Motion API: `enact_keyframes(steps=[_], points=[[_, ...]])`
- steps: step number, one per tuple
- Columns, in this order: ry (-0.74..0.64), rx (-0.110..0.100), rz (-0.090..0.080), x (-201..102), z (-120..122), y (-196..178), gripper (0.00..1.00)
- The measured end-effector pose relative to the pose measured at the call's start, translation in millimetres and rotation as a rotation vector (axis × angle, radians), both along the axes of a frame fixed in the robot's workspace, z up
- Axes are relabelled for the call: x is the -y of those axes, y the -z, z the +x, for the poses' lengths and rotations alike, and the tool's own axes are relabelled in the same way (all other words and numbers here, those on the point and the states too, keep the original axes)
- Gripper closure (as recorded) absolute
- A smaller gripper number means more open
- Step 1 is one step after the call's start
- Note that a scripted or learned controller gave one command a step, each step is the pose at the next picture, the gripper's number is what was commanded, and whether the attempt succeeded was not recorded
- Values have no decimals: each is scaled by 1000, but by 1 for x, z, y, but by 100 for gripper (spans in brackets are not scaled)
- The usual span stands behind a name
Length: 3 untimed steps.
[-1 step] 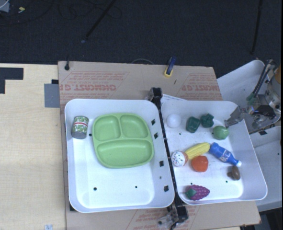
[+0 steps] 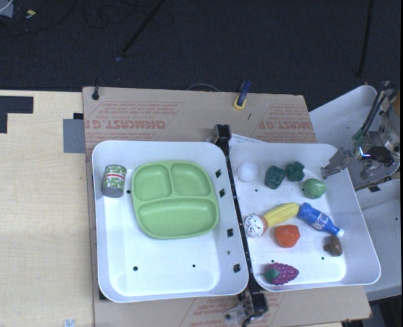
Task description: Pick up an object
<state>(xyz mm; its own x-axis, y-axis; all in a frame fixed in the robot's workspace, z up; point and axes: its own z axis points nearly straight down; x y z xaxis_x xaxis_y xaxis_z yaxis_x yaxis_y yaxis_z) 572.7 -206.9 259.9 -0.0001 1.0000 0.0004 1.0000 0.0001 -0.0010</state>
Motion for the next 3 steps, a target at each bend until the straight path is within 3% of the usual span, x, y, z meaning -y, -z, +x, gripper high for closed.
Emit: enact_keyframes(steps=[3], points=[[0,1,0,-12,-14,147,0]])
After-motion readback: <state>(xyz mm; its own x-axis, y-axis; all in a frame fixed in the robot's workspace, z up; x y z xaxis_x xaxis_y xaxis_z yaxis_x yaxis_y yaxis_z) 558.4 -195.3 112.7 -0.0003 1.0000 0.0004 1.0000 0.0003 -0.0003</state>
